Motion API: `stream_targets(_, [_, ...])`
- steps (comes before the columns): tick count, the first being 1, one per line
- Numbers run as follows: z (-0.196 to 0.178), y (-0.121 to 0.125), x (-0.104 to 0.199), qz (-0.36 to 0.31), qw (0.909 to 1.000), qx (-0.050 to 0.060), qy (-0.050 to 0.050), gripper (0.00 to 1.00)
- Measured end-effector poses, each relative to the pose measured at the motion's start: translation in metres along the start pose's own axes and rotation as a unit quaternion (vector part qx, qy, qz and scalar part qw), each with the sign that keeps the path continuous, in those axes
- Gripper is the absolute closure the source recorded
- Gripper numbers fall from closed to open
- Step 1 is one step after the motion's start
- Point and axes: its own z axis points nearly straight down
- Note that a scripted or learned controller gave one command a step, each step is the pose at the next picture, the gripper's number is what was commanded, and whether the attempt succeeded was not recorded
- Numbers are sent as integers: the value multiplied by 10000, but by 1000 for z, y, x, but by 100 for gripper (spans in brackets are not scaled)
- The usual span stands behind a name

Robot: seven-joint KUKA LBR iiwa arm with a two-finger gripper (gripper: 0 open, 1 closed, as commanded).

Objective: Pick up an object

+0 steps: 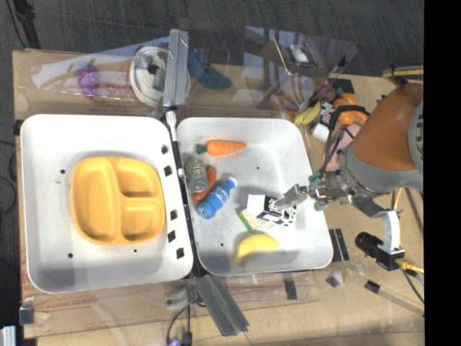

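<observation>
**Inspector:** Position of the gripper [292, 195]?

**Assistant:** Over the right bin [277, 132], toward its right side. The arm [382, 150] enters from the right, with the orange band showing above the wrist.

**Inspector:** State of the jaws?

**Assistant:** I cannot tell. The tip is small and blurs against the black-and-white patterned card [272, 213] just below and to its left. Nothing is visibly held.

**Inspector:** Objects available, relative to the gripper?

**Assistant:** The patterned card is nearest, at the tip; contact cannot be confirmed. A small green piece [249, 222] lies just left of the card. The yellow banana-shaped object [256, 246] sits below and to the left, near the bin's front wall. The blue bottle [215, 197] lies well to the left, tilted, beside a can [195, 174] and an orange-red item [207, 182] between them. The carrot [222, 148] lies up and to the left, near the back of the bin.

**Inspector:** And the other bin?

**Assistant:** The left bin [43, 139] sits far to the left and holds a yellow divided tray [119, 198].
</observation>
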Motion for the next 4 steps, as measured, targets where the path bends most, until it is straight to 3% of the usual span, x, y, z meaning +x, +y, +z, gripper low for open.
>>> stream_targets(1, [99,34,0,-628,9980,-18,-6,0])
stream_targets(2, [119,17,-3,-841,9964,-115,-48,0])
stream_targets(3, [108,19,-5,-860,9962,-118,-67,100])
stream_targets(4, [10,136,-3,-1524,9883,-28,-19,100])
